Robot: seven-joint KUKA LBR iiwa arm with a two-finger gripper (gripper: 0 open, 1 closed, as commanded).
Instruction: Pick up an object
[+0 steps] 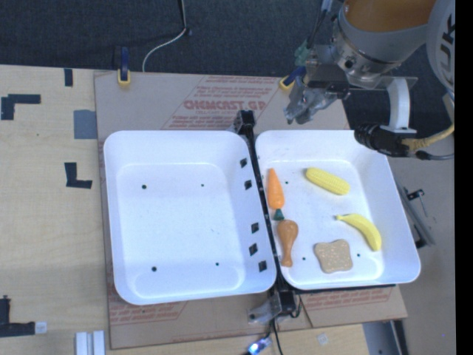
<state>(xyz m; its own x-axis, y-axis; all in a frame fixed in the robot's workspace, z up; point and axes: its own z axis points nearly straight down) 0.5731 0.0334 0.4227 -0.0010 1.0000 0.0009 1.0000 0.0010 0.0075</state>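
Nearest, bread slice in right bin, beside drumstick, carrot, corn, banana; none held. Gripper high over far rim, opening impossible to tell. Likely risks: striking the middle wall near carrot and drumstick, slipping off rounded corn.

Wood bench top w/ black tape marks — cardboard sheet on it, dark carpet behind.

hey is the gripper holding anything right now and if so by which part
Nothing is held. The gripper hangs above the far edge of the right bin, with nothing between its fingers; the food items lie in that bin.
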